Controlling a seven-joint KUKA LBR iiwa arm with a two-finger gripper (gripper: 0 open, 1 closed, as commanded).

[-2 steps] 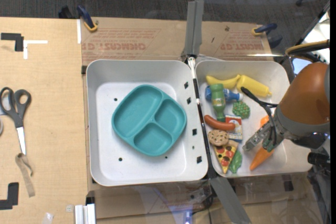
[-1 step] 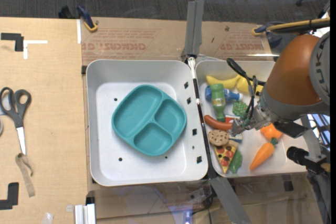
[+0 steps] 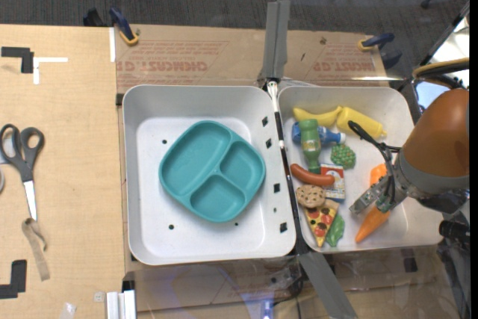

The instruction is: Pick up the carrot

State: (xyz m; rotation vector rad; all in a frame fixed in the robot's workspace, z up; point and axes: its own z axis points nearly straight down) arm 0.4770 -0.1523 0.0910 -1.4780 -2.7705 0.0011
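Lay in the right bin point(image 3: 403, 97), the carrot point(image 3: 373, 223), near the front right corner, long axis slanted, pointed tip toward the front edge, thicker end up under the gripper point(image 3: 379, 197). Hung directly over that thicker end, the jaws, touching it or nearly so. Could not tell whether spread or pressed together: too small and dark. Probably needed only a short drop, fingers across the slanted axis.
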